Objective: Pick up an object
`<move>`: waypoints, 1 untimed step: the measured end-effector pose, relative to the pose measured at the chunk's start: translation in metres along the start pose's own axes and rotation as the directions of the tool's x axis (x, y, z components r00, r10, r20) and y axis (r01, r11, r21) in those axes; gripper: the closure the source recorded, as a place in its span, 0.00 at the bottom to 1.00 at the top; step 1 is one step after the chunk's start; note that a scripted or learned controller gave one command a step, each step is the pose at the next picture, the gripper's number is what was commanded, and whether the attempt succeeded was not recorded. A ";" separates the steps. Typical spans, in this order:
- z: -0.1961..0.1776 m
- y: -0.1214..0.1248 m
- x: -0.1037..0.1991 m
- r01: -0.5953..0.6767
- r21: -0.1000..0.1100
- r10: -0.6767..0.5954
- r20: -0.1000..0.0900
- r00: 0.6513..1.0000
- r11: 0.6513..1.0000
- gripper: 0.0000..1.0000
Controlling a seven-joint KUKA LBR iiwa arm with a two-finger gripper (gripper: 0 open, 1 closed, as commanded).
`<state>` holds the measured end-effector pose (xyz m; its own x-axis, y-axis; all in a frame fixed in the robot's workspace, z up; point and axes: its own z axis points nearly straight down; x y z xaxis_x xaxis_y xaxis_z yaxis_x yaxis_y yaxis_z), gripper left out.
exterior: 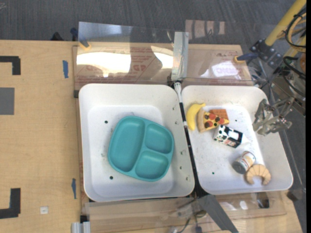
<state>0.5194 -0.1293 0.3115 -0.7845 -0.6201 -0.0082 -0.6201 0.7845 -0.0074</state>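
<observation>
1. Objects for picking lie in the right shallow white plastic bin [279, 171]: a yellow plastic banana [194, 115], an orange pizza slice toy [215, 119], a small black-and-white box [228, 137], a round silver metal can [242, 162] and a tan croissant toy [258, 174].
2. Metal two-finger claw [268, 120] is at the right edge of this bin, with nothing between its fingers; I cannot tell if the fingers are apart or together.
3. Black-and-white box is the nearest object, to the left of the claw and slightly below it in the view.
4. Can and croissant touch each other, below the claw.
5. Pizza slice and banana lie further left, close together.
6. Left white bin [92, 144] holds a teal divided plate [140, 148], well apart from the claw.
</observation>
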 end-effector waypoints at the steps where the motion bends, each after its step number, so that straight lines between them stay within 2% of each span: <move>1: 0.017 -0.019 0.050 -0.177 -0.005 0.177 -0.007 0.984 0.984 1.00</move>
<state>0.4917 -0.1751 0.2944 -0.8820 -0.4712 -0.0028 -0.4712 0.8820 -0.0013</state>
